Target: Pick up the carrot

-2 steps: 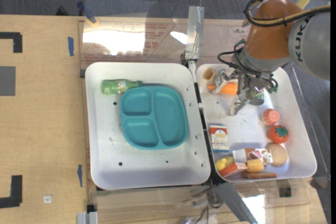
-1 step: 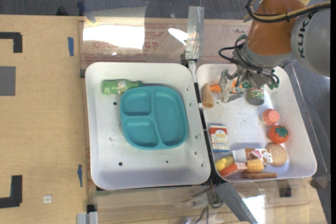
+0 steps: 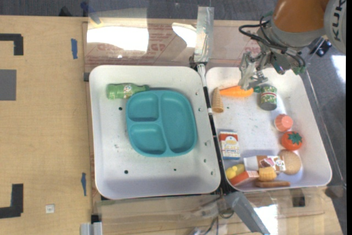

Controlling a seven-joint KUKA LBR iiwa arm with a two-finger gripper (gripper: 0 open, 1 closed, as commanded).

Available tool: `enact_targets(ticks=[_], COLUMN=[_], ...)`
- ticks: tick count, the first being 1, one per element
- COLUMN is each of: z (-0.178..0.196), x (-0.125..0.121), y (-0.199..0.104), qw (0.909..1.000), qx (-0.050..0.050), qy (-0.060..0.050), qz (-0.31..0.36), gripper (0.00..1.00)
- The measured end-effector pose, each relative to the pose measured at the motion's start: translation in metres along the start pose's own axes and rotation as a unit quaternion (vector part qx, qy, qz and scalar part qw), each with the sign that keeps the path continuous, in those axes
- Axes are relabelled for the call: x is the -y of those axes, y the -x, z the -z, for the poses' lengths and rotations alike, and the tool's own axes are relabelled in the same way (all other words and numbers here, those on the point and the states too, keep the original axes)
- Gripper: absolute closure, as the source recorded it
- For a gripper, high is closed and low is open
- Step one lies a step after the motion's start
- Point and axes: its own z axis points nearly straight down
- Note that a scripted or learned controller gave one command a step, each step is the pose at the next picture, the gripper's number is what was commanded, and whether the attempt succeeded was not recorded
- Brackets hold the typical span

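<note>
The orange carrot (image 3: pixel 235 92) lies flat near the back of the right bin (image 3: pixel 316 143), its length running left to right. My gripper (image 3: pixel 250 77) hangs just above the carrot's right end, fingers pointing down. The grey arm with its orange band reaches in from the upper right. From this angle the finger gap is too small to judge, and nothing shows whether the carrot is between them.
A green can (image 3: pixel 268 98) stands right beside the gripper. A cone (image 3: pixel 217 100), a carton (image 3: pixel 230 144), a tomato (image 3: pixel 292 140) and several other toy foods fill the right bin. The left bin (image 3: pixel 104 135) holds a teal divided plate (image 3: pixel 161 122) and a green bottle (image 3: pixel 125 90).
</note>
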Motion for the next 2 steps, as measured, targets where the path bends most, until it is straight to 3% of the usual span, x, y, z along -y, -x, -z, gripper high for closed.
enact_targets(ticks=[1,2], z=[-0.005,-0.092], x=[-0.001,0.013], y=[-0.002,-0.008], qw=[1.0,0.9915], qx=[-0.004,-0.002], qy=[0.002,0.001], qz=[0.0,0.13], gripper=[0.0,0.0])
